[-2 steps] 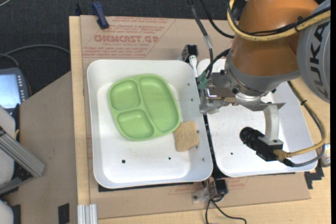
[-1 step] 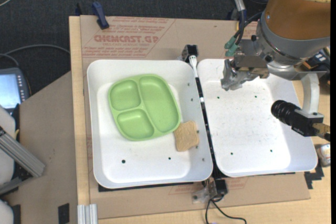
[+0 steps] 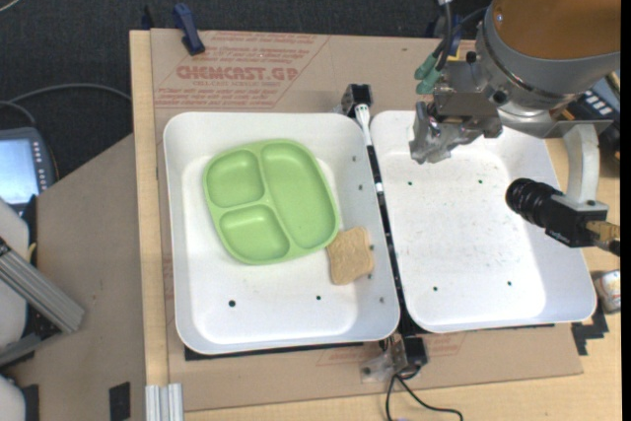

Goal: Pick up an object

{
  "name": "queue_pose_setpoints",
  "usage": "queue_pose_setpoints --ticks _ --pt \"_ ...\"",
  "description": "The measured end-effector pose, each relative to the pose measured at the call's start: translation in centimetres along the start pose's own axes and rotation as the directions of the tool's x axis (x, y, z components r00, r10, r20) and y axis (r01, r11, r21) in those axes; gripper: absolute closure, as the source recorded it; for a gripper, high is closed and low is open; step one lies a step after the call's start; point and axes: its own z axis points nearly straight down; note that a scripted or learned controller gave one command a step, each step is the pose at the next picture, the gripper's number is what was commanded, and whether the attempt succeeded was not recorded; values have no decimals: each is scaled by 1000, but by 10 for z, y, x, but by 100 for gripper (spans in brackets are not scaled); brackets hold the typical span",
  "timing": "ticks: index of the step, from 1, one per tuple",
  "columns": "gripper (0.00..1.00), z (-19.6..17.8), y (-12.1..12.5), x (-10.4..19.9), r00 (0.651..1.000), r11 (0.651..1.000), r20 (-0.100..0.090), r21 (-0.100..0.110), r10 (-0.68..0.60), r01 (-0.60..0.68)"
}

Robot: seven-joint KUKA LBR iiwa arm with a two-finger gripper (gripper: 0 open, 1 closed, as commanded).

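Observation:
A green divided plate (image 3: 271, 201) lies flat in the left bin (image 3: 187, 242). A tan, cork-like square piece (image 3: 350, 255) rests against the plate's lower right corner, near the bin's right wall. My gripper (image 3: 431, 146) hangs over the far left corner of the right bin (image 3: 552, 296), well apart from both objects. Nothing shows between its fingers.
A black clamp (image 3: 357, 100) sits at the far end of the seam between the bins. A blue clip (image 3: 186, 28) holds the cardboard sheet (image 3: 237, 69) behind the left bin. The right bin's floor carries only dark specks.

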Motion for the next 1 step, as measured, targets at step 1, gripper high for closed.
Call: queue_pose_setpoints --ticks 1 --pt "100 -20 0 21 1000 1000 -1 0 -1 1"
